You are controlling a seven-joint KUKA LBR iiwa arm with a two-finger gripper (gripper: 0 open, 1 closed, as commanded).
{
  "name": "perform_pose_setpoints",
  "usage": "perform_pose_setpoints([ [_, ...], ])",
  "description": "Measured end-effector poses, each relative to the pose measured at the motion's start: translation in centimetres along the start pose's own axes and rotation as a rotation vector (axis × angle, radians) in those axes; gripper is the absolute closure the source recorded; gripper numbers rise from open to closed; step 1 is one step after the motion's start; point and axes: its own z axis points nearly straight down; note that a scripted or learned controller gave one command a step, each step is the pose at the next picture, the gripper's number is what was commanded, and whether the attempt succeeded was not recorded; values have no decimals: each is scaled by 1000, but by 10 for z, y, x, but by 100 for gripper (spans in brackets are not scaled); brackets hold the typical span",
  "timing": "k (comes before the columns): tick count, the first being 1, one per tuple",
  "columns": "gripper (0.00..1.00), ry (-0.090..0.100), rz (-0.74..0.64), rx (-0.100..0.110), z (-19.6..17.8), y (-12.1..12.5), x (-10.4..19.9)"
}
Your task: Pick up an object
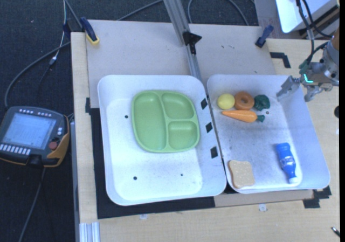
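Note:
The right bin (pixel 302 128) holds a yellow lemon (pixel 226 101), a brown doughnut (pixel 244 100), a green broccoli piece (pixel 262 102) and an orange carrot (pixel 241 116) along its far side. A blue bottle (pixel 286 162) and a slice of toast (pixel 241 173) lie near its front edge. My gripper (pixel 299 89) hangs at the bin's far right corner, right of the broccoli, open with nothing between its fingers.
The left bin (pixel 116 144) carries a green divided plate (pixel 165 121). A metal pole (pixel 178 6) slants over the bench's back. Blue clamps (pixel 89 30) (pixel 264 35) sit at the back corners. A teach pendant (pixel 32 136) lies on the floor at left.

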Motion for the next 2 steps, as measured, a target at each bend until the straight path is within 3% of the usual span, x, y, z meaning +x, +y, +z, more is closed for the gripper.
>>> perform_pose_setpoints([
  [1,0,0,0,-1,-1,0,0],
  [2,0,2,0,6,62,-4,2],
])
